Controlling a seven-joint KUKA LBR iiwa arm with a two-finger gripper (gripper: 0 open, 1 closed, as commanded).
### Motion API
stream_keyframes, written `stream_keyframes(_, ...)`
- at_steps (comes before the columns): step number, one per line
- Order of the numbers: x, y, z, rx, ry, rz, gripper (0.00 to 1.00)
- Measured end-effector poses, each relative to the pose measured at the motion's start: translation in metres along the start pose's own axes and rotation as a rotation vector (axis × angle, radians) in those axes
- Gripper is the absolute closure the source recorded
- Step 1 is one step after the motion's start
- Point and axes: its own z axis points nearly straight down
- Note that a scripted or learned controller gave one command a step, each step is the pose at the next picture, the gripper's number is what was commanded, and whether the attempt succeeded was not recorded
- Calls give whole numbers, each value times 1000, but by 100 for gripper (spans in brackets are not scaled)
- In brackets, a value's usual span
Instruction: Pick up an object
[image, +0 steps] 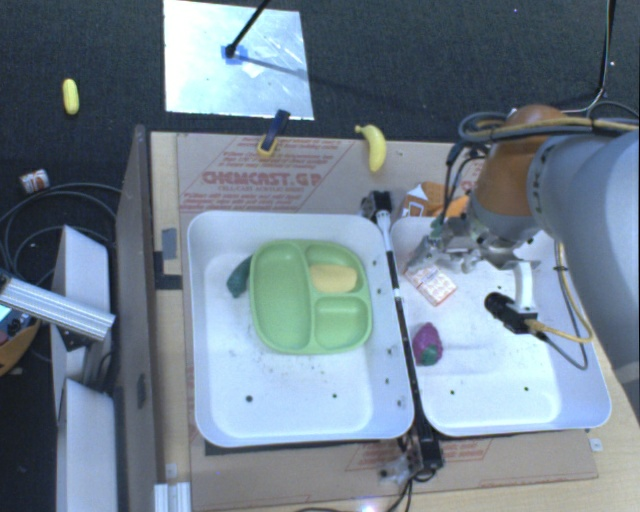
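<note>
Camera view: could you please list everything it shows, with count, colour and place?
shallow white plastic bins: two, white, side by side on the bench
green divided plastic tray: one, green, in the left bin
yellow block: one, yellow, in the tray's upper right compartment
dark green object: one, dark green, left bin, beside the tray's left edge
purple lumpy object: one, purple, right bin, near its left wall
red-patterned flat packet: one, white and red, right bin, below the end effector
yellow banana: one, yellow, on cardboard above the bins
grey arm with orange band: one, entering from the right
end effector: one, over the right bin
</note>
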Motion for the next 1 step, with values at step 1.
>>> stream_keyframes(1, -2, 8, 1, 9, 6, -2, 0)
